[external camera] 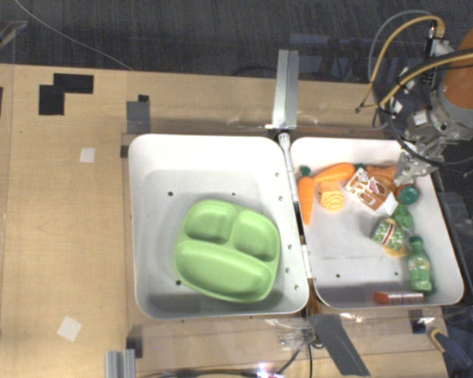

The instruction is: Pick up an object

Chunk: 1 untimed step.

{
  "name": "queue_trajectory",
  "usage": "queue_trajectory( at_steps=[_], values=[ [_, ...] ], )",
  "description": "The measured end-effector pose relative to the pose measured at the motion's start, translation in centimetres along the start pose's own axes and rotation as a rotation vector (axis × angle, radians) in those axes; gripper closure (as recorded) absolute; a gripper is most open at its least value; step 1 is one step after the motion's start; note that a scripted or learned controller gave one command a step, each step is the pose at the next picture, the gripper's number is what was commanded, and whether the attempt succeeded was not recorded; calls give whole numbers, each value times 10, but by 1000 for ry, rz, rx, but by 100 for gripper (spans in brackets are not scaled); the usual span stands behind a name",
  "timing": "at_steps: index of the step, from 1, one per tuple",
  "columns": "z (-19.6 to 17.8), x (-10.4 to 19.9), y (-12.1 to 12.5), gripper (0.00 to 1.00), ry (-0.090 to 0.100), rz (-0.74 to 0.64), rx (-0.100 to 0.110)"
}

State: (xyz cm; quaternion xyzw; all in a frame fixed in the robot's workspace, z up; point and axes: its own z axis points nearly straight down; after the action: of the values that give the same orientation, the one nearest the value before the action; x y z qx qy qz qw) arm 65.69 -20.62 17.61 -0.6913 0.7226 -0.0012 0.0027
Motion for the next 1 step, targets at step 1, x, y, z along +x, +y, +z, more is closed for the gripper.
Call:
queue_trajectory(
  at_steps=[1],
  values=[
    [-70, -8, 3, 100, 1, 149, 10]
  ],
)
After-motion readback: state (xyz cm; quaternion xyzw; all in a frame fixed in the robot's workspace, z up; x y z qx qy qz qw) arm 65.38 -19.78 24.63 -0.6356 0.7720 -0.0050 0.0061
